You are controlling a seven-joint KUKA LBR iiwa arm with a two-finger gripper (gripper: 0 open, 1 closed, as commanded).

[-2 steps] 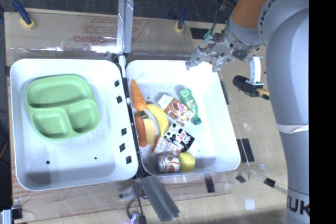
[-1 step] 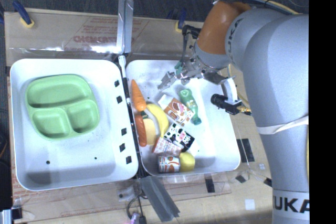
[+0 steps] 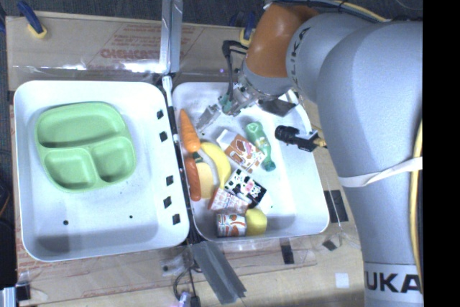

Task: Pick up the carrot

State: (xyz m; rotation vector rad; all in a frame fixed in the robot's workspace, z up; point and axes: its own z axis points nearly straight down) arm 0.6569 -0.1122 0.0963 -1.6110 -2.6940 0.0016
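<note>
Carrot lies by the right bin's left wall; I'd lower my pincer, whose spread I cannot tell, lengthwise-centred.

We see a brown table bearing two shallow white bins. The left bin and right bin sit side by side, touching along a grey divider.

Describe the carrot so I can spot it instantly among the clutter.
Look in the right bin, the one crowded with toy food. Along its left wall lies the carrot, a slim orange taper just above the banana. Unlike the redder sausage-like piece below it, it narrows to a point.
</note>
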